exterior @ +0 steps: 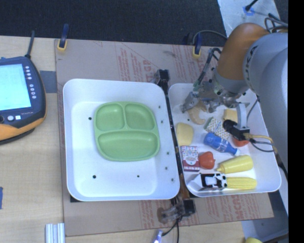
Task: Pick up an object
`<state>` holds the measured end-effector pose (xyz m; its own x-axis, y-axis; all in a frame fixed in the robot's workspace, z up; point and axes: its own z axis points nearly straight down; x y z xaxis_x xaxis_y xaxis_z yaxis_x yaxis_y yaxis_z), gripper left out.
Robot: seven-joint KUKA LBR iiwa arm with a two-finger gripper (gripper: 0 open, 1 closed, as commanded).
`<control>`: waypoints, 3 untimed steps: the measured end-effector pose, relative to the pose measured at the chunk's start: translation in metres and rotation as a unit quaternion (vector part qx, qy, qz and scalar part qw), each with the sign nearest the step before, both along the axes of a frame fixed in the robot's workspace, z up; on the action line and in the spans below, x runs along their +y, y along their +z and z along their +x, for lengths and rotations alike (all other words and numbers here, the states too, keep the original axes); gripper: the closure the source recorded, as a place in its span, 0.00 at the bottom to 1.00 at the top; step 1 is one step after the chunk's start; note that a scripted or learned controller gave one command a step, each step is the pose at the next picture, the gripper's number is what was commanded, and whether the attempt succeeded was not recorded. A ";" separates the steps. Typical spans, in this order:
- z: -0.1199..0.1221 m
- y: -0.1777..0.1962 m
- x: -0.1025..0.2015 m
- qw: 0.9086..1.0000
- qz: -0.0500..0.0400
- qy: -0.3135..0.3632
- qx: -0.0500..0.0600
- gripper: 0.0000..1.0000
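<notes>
Wooden benchtop under brown cardboard carries 2 shallow white bins; the right white bin [267,135] serves as landmark. At its near edge lie 2 yellow plastic corn cobs [236,172], likely light, stiff and slick, best pinched across the middle. Left of it, a green divided plastic plate [126,130] rests in the left white bin [76,151]. At its far end hovers the gripper [202,101]; its opening cannot be judged.

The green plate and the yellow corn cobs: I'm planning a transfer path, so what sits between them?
In the camera view, between the green plate and the corn cobs run the two bins' adjoining rims, then a red-and-white packet and a red toy.
</notes>
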<state>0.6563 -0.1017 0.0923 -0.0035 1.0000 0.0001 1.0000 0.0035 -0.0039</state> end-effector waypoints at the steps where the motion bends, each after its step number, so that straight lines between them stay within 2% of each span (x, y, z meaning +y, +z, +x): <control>1: 0.001 0.101 0.030 1.000 0.000 0.000 -0.002 0.00; 2: -0.001 0.007 -0.006 1.000 -0.001 0.000 0.001 0.00; 3: 0.000 0.000 -0.002 1.000 -0.001 0.001 0.001 0.00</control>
<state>0.6560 -0.1042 0.0921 -0.0053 1.0000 -0.0013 1.0000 0.0053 -0.0049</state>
